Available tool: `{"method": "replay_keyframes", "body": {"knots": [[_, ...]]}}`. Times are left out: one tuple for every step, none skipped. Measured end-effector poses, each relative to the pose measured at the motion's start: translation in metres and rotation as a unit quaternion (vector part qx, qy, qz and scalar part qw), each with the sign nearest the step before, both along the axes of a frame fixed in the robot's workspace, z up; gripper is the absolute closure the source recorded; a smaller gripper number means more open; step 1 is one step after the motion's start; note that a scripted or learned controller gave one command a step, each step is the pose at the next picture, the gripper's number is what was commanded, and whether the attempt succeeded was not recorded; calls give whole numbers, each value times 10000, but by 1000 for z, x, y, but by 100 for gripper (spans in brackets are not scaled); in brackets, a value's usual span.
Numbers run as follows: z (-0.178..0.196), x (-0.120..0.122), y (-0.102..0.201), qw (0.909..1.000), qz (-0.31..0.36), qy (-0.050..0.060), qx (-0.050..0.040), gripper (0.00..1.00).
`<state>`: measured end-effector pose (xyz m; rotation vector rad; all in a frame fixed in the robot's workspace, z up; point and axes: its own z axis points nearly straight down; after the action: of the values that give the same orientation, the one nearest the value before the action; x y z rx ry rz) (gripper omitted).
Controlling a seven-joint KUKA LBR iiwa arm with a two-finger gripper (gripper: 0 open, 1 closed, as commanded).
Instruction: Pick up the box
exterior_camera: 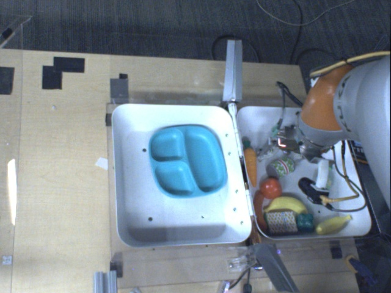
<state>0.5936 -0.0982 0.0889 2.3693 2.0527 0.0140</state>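
1. The box [281, 222] sits at the near edge of the right bin [365, 227], a small speckled grey-and-white block. It lies flat and nothing grips it.
2. It is hemmed in. A yellow banana [287, 204] arches right over its top, touching or nearly so, and a small teal block [305, 222] presses against its right side. A second, paler banana [333, 224] lies just beyond that.
3. A red tomato [272, 187] sits just behind the banana, a green-striped ball [282, 165] further back, and an orange carrot [250, 163] runs along the bin's left wall.
4. The gripper [286, 144] hangs at the far end of the same bin, near the striped ball and well apart from the box. Its tip is a tangle of dark metal and cable from here, so whether it is spread or closed I cannot tell.
5. The left bin [128, 224] holds a blue divided tray [186, 159], which plays no part in this.
6. Trouble ahead, as I judge it: a descent onto the box could catch the banana or the teal block instead, since both crowd it. The bin's near wall leaves little room on that side, so a finger might land on the rim and shove the box away.
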Motion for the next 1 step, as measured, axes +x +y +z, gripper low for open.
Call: {"method": "replay_keyframes", "body": {"knots": [[36,-14,-74,9999,168,28,-13,0]]}}
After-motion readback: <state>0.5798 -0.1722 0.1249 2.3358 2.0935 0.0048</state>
